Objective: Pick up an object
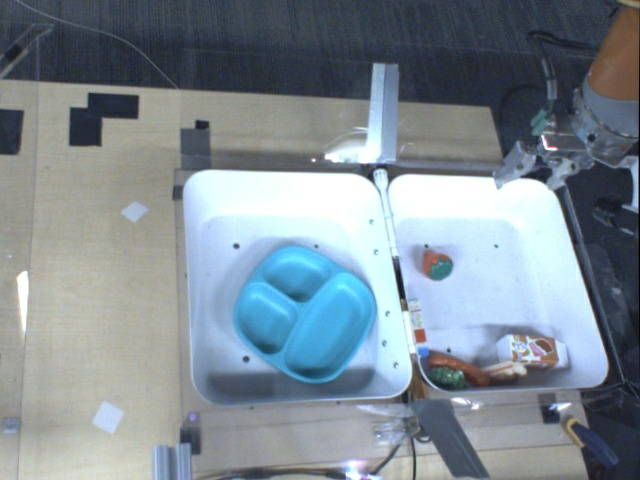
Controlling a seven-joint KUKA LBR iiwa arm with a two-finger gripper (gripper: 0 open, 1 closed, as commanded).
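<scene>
A: What lies at the near edge of the right bin?

B: A small carton on its side, against the bin's near wall, towards its right corner. In the bin's near left corner are a green lump and a reddish stick, touching each other. I can't make out what either is.

A: And further in?

B: A little orange piece with a green top sits alone on the bin's floor, left of its middle and well apart from the carton. Just beside the right bin, on its left, stands the left bin, with a blue divided plate in it.

A: Where's the claw?

B: The gripper hangs over the right bin's far right corner, at the rim, well apart from every loose piece. It holds nothing. Whether it is spread or pressed together, I cannot tell; it is too small and cluttered there. The arm rises behind it, past the bin's far right. A metal post stands beyond the bin's far left corner.
</scene>
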